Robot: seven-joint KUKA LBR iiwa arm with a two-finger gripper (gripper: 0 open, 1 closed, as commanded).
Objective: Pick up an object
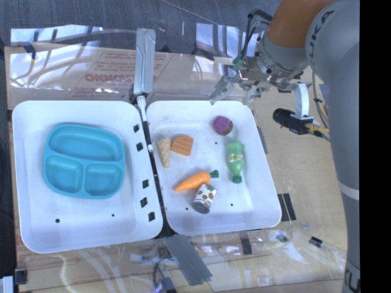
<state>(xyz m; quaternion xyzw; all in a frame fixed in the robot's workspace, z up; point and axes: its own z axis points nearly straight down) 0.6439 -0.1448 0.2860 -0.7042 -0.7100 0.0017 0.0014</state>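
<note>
The right bin (244, 215) holds several objects: a purple round piece (222, 125), a green bottle (235, 160), an orange carrot (195, 180), a printed can (204, 198) lying on its side, an orange wedge (182, 145) and a beige cone (164, 152). My gripper (234, 91) hangs over the bin's far rim, above and behind the purple piece. Its fingers are spread apart and open, with nothing between them.
The left bin (30, 218) carries a blue divided tray (84, 160). A taped divider strip (144, 66) runs between the bins at the back. The grey arm with its orange band (299, 11) fills the upper right, with a black cable fitting (292, 120) beside the right bin.
</note>
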